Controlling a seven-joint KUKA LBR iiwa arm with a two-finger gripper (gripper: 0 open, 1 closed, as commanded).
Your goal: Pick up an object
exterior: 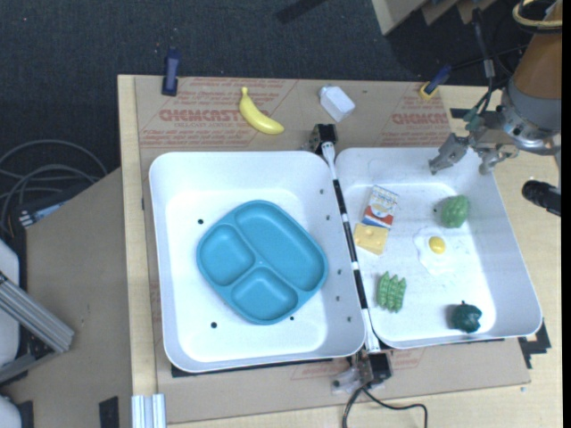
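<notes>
At two o'clock over the right bin, your jaws hang spread apart with nothing between them; no object is picked yet, I judge.

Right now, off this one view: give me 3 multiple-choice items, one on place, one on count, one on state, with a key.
1. Where is the banana?
A. in the left bin
B. on the bench behind the left bin
C. in the right bin

2. How many compartments has the blue tray?
A. two
B. three
C. five

3. What is the end effector doing?
A. hanging over the right bin's far edge, holding nothing
B. gripping the fried egg
C. resting on the blue tray

Key:
1 B, it lies on the board beyond the left bin rim.
2 B, three hollows show.
3 A, its fingers are spread with nothing between them above the right bin, and the egg lies apart on the floor.
</notes>
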